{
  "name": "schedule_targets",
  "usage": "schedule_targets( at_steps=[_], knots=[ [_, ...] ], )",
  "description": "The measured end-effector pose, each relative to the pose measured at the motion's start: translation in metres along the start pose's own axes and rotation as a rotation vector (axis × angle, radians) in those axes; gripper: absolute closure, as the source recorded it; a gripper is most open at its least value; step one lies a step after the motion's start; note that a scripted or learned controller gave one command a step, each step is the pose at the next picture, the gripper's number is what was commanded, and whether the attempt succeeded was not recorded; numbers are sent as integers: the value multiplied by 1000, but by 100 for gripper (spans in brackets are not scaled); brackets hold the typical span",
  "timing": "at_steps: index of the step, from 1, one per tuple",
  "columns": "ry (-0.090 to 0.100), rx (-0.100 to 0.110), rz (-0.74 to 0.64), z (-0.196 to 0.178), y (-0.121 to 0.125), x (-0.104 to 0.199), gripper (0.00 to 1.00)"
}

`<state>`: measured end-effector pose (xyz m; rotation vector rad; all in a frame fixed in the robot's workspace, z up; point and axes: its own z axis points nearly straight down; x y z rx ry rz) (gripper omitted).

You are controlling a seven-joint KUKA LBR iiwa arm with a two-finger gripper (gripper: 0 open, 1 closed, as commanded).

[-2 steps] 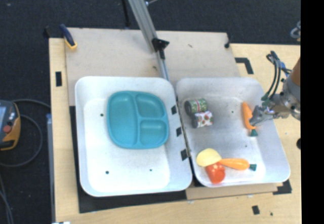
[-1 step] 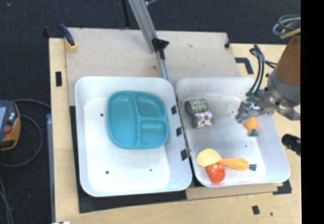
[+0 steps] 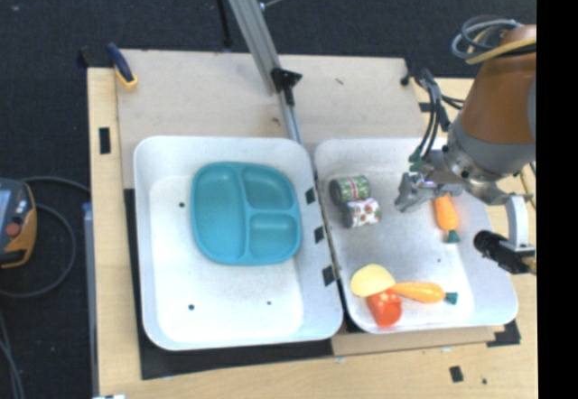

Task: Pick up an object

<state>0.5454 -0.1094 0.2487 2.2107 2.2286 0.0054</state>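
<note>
Orange and small, a plastic carrot (image 3: pixel 446 212) lies in the right shallow white bin (image 3: pixel 488 293), just beside our hand (image 3: pixel 414 191) on its right. We hold nothing; our fingers hang narrowly parted. A green can (image 3: pixel 349 188) sits to the hand's left.

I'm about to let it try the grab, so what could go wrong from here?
The pincer sits right beside the orange carrot-like toy, near the right bin's far side; a slightly off descent could nudge it away rather than catch it. The can and the small patterned box lie touching, so going for one would likely shove the other.
</note>
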Motion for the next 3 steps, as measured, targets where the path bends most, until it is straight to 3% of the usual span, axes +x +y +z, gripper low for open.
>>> schedule_targets(
  at_steps=[1,3],
  knots=[
    [0,3,1,11,4,50,100],
    [1,2,-1,-5,7,164,100]
  ],
)
